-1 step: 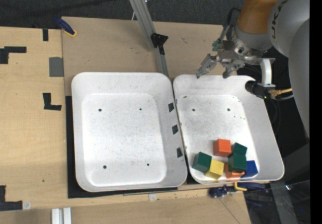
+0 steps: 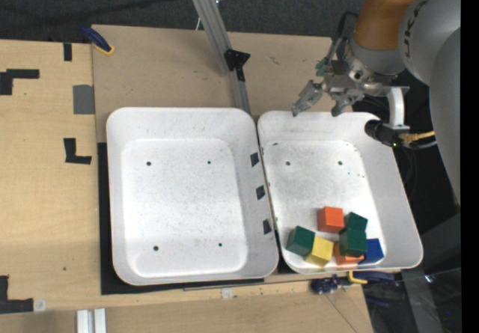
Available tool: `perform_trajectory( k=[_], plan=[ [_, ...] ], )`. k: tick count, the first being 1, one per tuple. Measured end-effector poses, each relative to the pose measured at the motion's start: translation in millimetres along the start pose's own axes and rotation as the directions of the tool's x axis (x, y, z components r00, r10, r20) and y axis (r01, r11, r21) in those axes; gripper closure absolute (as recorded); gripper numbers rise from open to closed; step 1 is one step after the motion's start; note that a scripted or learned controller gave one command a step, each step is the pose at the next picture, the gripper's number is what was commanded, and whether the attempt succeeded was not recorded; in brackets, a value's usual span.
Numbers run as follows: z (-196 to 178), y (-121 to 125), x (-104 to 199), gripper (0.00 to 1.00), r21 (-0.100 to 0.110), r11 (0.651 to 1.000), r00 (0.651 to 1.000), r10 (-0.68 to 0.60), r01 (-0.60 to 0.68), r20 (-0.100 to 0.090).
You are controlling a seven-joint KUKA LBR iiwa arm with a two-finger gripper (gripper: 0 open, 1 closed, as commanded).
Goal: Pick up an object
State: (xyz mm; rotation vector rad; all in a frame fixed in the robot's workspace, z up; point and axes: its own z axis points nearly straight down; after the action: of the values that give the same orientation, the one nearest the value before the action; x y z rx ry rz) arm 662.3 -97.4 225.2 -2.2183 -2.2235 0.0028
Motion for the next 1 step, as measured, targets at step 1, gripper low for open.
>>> perform_trajectory(
  k=[1],
  plan=[
    [63.4, -4.6, 6.0, 0.0, 0.006, 1.0, 1.0, 0.0, 0.0, 0.0]
  ],
)
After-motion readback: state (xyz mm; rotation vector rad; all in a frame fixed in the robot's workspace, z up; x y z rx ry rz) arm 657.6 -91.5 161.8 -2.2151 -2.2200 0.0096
